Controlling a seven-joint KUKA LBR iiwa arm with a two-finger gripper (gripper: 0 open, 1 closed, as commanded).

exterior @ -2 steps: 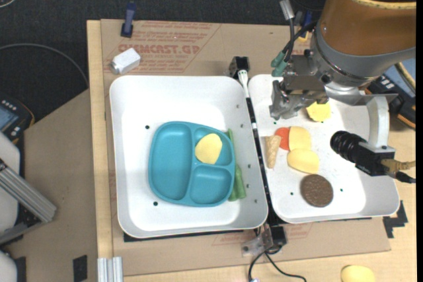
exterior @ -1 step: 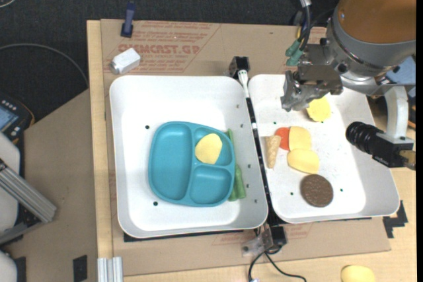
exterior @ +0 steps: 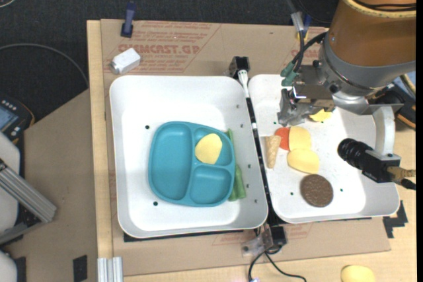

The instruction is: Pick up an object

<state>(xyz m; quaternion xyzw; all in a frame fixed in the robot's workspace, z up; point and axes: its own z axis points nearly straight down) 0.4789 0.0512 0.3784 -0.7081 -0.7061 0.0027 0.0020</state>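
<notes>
Small red piece (exterior: 282, 136), flat, in right bin (exterior: 370, 205), touching yellow pieces (exterior: 301, 150). Sits just below gripper (exterior: 289, 117) tips. Finger state: cannot tell, nothing seen clamped.

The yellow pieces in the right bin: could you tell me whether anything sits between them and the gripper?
Nothing visible does. The gripper hangs over the right bin, just above and left of the yellow pieces. An orange piece lies against them, directly under the gripper, and could get grabbed along with them.
</notes>
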